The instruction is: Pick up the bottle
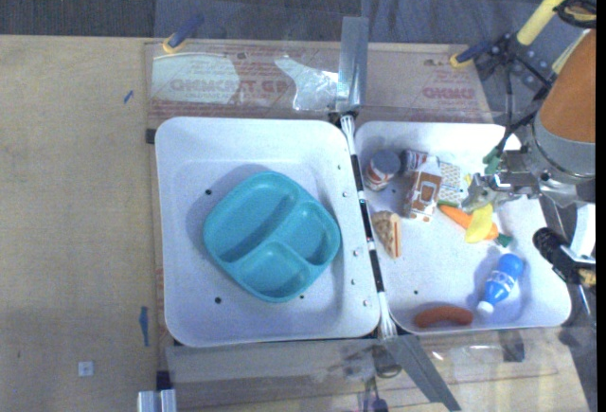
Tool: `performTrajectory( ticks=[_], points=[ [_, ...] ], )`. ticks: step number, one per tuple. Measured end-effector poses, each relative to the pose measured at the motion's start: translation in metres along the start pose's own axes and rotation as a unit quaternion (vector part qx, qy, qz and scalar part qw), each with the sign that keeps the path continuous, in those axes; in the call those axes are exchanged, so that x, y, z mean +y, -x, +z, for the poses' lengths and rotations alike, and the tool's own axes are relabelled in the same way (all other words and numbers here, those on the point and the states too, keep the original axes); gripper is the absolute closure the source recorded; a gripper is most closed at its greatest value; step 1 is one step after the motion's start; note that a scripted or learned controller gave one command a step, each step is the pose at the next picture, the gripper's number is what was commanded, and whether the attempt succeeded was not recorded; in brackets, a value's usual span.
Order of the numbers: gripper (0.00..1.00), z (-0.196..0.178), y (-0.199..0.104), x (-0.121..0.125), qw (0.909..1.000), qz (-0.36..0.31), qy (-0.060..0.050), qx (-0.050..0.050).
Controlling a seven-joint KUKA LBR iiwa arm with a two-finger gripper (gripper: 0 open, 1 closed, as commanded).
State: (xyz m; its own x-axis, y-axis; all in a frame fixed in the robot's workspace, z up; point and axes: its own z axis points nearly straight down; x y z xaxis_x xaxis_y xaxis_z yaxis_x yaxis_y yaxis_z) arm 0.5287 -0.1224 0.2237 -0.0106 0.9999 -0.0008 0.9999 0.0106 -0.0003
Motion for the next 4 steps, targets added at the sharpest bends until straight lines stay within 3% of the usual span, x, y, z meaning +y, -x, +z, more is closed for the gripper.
performTrajectory(
  ticks=[1, 2, 3, 4],
  points=[
    [0.0, 0.0, 0.0, 0.0, 1.0, 0.0, 0.0, 0.0],
    [0.0, 0.032, 0.074, -0.022, 0.9997, 0.023, -0.001, 0.001],
    [0.0, 0.117, 0.084, -0.034, 1.0, -0.001, 0.009, 0.0],
    [0.0, 0.124, 0.082, -0.037, 0.9996, -0.024, 0.017, 0.0]
  ],
)
